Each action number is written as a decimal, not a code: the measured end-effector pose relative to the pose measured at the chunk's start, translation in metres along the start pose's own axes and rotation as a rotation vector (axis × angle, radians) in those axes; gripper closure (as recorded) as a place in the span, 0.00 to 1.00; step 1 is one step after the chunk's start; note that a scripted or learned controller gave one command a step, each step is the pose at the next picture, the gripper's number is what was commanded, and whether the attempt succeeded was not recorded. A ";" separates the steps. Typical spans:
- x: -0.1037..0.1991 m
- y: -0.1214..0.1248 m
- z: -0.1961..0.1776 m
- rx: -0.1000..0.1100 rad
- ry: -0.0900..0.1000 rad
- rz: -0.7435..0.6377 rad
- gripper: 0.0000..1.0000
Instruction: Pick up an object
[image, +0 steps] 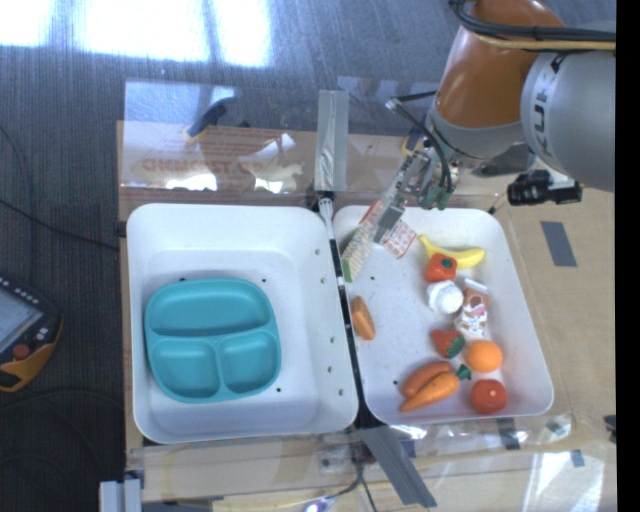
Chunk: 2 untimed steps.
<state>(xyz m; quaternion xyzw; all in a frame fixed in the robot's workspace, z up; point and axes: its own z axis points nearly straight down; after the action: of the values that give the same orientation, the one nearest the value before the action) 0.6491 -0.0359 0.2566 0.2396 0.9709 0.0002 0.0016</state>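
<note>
Right bin (525, 330): tomato (489, 396), carrots (430, 384), orange (484, 356) nearest; bread roll (362, 320) by divider; banana (452, 252) at far end. Left bin (230, 225) has teal tray (212, 336). Gripper (428, 185) above right bin's far edge, fingers clamped on a flat packet (375, 232) hanging slantwise.

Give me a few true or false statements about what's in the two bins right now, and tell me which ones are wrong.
1. The teal divided tray lies in the left bin. True.
2. The banana lies in the left bin. False: it lies in the right bin.
3. The carrot lies nearer the right bin's front than the banana does. True.
4. The teal divided tray holds a tomato. False: the tomato lies in the right bin.
</note>
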 end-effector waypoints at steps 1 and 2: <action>-0.003 -0.085 0.045 0.001 0.001 -0.534 1.00; -0.014 -0.084 0.022 0.000 0.000 -0.664 1.00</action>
<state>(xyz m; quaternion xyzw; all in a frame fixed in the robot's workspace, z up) 0.6225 -0.1171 0.2341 -0.0901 0.9959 -0.0003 0.0017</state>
